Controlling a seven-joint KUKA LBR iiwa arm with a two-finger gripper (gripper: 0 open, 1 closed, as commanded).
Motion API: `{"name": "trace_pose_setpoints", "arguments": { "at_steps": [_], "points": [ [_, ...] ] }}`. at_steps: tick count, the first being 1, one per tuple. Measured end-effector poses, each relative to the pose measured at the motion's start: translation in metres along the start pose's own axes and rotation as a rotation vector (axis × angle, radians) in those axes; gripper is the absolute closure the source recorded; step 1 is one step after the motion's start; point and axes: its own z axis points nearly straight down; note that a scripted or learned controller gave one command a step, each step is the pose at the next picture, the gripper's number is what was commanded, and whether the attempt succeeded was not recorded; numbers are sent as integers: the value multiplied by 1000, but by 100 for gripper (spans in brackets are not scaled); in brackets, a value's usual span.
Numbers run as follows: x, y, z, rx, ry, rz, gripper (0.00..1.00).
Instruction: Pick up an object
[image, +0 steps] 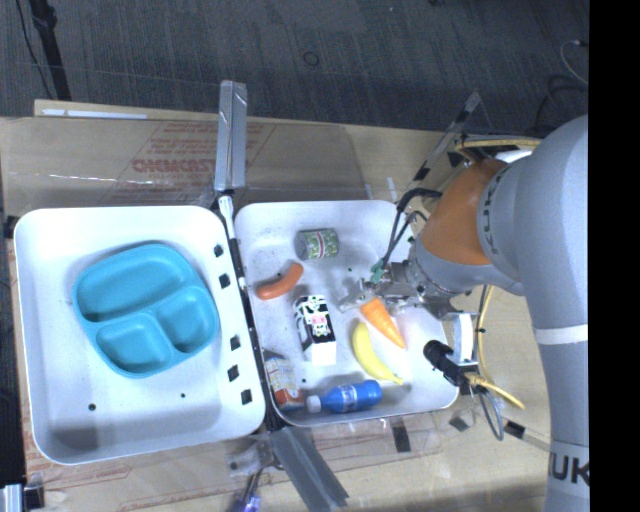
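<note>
Camera view had the claw (383, 290) down in the right bin (262, 222), right at the carrot (382, 322) beside the banana (372, 355). Honestly couldn't tell whether it was gripping anything.

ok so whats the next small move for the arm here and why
Probably a short drop straight down onto the carrot. The end effector sits right at the carrot's upper end in the right bin, nothing looks gripped yet, and the banana lies close beside it, so a sideways shift risks catching that instead.
</note>
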Motion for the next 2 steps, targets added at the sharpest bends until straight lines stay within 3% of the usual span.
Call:
{"name": "trace_pose_setpoints", "arguments": {
  "at_steps": [1, 2],
  "points": [
    [0, 0, -9, 4, 1, -3, 100],
    [13, 26, -125, 0, -1, 132, 100]
  ]
}}
